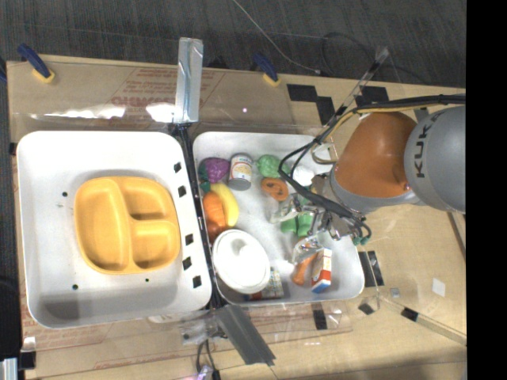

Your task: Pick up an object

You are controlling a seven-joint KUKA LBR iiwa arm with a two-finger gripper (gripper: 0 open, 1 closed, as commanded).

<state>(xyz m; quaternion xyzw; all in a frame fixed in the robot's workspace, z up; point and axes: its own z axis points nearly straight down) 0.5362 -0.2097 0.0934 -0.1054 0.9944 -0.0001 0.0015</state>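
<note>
The arm [396, 161] bends down into the right bin [238, 142], pincer [307, 222] among toys, its opening impossible to tell.

My wrist band [379, 155] looks glossy orange plastic. At nine o'clock, the yellow tray [127, 222] is smooth matt plastic inside a smooth white bin [40, 212].

Yellow tray [127, 232], white bins [40, 212]

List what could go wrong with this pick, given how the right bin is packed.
1. The end effector is low among crowded items; closing on the green plastic piece could also catch neighbours.
2. The small orange-and-white carton lies close below and may get knocked.
3. Dangling black cables could snag nearby toys.
</note>
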